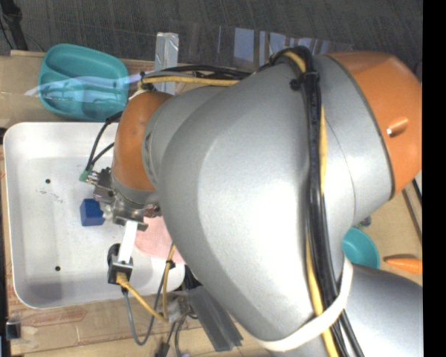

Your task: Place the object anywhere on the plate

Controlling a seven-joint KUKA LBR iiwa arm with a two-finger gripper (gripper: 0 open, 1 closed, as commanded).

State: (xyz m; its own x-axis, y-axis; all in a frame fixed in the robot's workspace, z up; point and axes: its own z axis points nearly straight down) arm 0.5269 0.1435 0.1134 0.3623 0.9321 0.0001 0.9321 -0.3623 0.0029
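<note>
A small blue block (91, 213) rests on the floor of the left white bin (37, 222). My gripper (117, 208) hangs just to the block's right, at the end of the orange-banded wrist, and the block sits at its tip. Whether the block is touching the gripper cannot be made out. A pale pink plate (154, 238) peeks out under the wrist, right of the block, mostly hidden by the arm.
The grey arm covers the right bin and most of the bench. A teal scoop-like thing (82, 80) lies beyond the left bin's far edge. A teal piece (360, 248) and an orange piece (403, 262) show at the right.
</note>
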